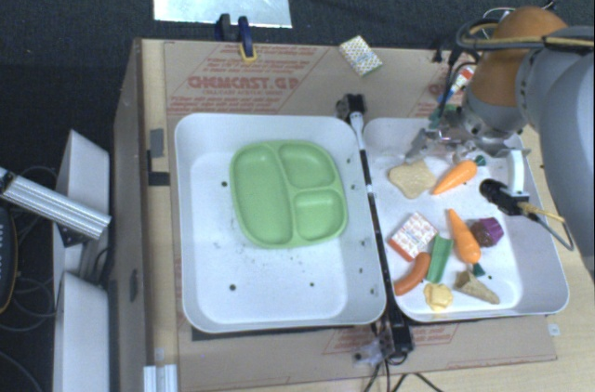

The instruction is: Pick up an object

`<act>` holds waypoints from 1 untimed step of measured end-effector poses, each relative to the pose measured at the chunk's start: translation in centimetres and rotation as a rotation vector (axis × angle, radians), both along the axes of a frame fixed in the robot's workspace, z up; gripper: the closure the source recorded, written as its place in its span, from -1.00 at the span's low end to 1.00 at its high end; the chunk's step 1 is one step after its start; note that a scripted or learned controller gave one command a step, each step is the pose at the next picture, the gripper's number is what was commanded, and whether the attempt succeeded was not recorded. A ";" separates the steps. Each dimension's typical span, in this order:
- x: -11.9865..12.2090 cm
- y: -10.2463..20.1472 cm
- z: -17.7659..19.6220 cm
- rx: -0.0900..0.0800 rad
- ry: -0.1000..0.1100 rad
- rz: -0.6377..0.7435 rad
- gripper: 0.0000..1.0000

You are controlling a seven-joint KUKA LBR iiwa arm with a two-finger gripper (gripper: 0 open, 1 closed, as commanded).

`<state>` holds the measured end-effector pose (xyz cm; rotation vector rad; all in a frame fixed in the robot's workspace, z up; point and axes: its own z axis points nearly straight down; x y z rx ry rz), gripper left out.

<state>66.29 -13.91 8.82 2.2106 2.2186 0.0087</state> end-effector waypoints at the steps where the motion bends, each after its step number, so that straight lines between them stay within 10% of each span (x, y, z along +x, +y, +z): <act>1: 0.8 -3.3 0.0 0.000 0.003 -0.001 -1.00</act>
